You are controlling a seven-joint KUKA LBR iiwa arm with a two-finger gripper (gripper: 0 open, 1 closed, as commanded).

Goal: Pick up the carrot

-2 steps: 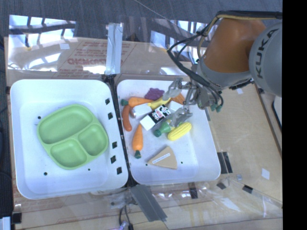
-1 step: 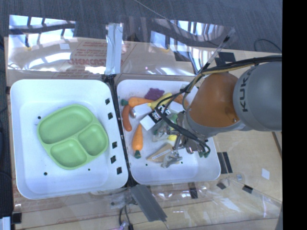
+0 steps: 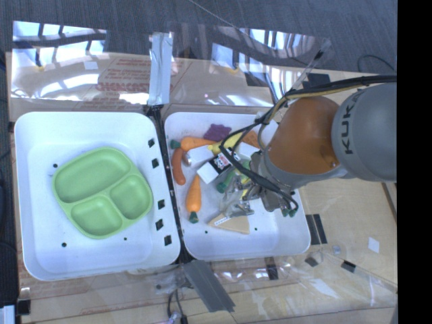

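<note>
1. The arm (image 3: 317,140) is reaching in over the right bin (image 3: 290,238), and its gripper (image 3: 237,198) is hanging low among the clutter near the bin's middle; whether the pincer is open or closed I cannot tell, since cables and the wrist are hiding its tips.

2. The carrot (image 3: 194,194) is lying in the right bin's left part, slanted, with its green end pointing down toward the near wall. It is sitting just left of the gripper and apart from it, so nothing is being held as far as the view shows.

3. Other things are crowding it: a reddish sausage-like piece (image 3: 178,166) just above and to the left, another orange piece (image 3: 197,142) near the far wall, a purple item (image 3: 217,131), and a pale wedge (image 3: 234,225) below the gripper (possibly a cheese toy).

4. The left bin (image 3: 34,248) is holding a green divided plate (image 3: 101,192), which is playing no part here.

5. To do this step well, I judge the gripper should be shifting left until it is centring over the carrot's thick middle, turning so the closing line is crossing the carrot's long axis, then descending straight, keeping clear of the sausage-like piece and the bin's dividing wall.
</note>
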